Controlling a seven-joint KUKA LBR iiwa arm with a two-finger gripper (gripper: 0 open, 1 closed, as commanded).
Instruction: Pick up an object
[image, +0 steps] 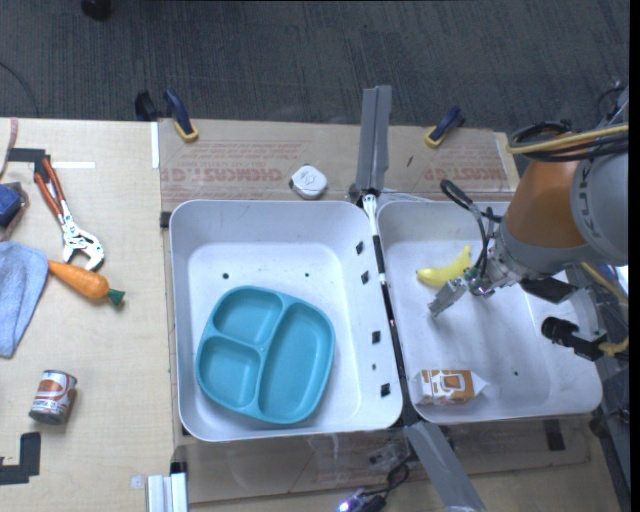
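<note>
Banana (446, 270), yellow, curved, beside end effector (447, 297)

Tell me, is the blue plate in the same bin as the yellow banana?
No, the blue three-part plastic plate lies in the left white bin, the yellow banana in the right white bin.

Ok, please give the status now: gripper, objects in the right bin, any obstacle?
Gripper low in right bin, beside banana. No object seen held. Small carton lies apart, near front wall. Nothing between them.
</note>
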